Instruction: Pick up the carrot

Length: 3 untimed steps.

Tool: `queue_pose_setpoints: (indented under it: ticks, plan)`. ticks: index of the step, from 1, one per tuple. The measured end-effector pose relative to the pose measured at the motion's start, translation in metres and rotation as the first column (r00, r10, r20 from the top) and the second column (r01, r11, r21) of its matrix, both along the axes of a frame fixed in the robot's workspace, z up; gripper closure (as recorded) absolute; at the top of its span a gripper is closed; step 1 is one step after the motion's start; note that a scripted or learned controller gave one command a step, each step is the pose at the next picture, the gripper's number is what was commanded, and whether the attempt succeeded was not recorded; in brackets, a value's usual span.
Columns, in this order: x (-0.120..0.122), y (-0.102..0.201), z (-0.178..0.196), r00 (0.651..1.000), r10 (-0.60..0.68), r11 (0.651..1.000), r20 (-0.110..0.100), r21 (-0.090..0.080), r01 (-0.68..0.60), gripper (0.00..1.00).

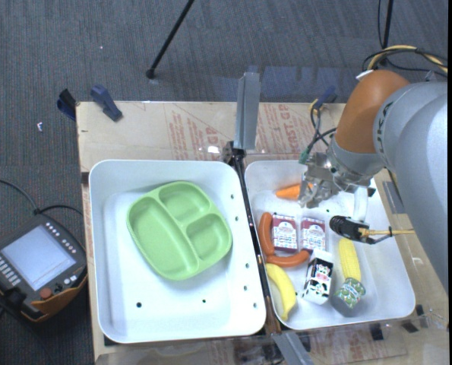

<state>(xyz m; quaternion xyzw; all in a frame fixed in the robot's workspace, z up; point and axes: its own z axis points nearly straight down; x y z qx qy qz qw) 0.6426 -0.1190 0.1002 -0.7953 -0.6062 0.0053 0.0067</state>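
Note:
The carrot is a small orange piece lying near the back of the right bin. My gripper hangs just to its right, with its fingers pointing down and close to the carrot's right end. The wrist hides part of the carrot, and whether the fingers touch it is unclear.
The right bin also holds two hot dogs, two red-and-white packets, a banana, a corn cob, a small milk carton and a green-capped item. A green divided plate lies in the left bin.

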Motion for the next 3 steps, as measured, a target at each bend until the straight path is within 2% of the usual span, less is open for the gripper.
queue_pose_setpoints:
  ticks: [1,2,3]
  plan:
    - [0.0005,-0.0001,0.0060,1.000,0.001,1.000,-0.001,0.001,-0.001,0.00]
    - [0.0003,-0.0001,0.0076,1.000,0.002,1.000,-0.002,0.001,-0.002,1.00]
    - [0.0005,-0.0003,0.0131,1.000,0.003,1.000,-0.003,0.002,-0.003,0.00]
